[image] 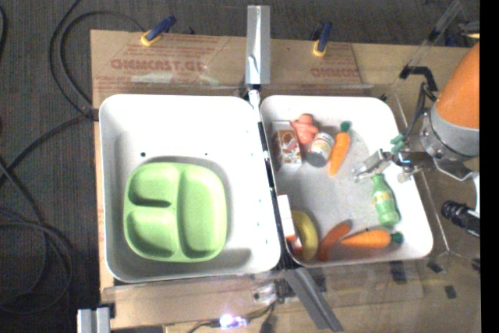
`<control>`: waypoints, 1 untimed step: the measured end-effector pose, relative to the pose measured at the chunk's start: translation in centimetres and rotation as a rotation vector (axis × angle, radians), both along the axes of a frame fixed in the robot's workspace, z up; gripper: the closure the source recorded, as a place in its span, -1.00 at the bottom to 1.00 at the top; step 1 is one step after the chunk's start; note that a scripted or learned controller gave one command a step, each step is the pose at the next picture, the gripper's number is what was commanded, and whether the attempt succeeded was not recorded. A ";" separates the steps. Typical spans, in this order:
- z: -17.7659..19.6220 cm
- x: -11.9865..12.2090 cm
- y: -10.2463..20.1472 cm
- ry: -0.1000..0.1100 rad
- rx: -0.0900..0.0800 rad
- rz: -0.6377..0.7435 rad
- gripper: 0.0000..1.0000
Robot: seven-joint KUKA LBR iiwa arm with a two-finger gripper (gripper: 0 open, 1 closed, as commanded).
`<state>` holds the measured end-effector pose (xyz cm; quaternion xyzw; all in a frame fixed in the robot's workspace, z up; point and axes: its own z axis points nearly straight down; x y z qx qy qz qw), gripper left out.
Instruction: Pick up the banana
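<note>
Yellow-green curved plastic banana (305, 232) lies at the right white bin's (274, 168) near-left corner beside a red-orange pepper (334, 239); the gripper (380, 164), fingers spread and empty, should descend squarely across its middle.

Red print runs across the cardboard (168, 62) behind the bins (109, 168) — too blurred to read — no other text legible

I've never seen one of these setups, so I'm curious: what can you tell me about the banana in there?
The banana is yellow with a greenish-brown tinge, short and plump, with a smooth look like a plastic toy. It lies flat near the front left corner of the right bin, close to the wall between the bins. An orange-red piece lies against its right side. The gripper is apart from it, farther back and to the right.
</note>
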<state>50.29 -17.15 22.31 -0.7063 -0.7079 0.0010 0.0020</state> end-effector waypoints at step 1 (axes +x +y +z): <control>-13.3 0.8 7.4 -0.011 -0.002 -0.018 -1.00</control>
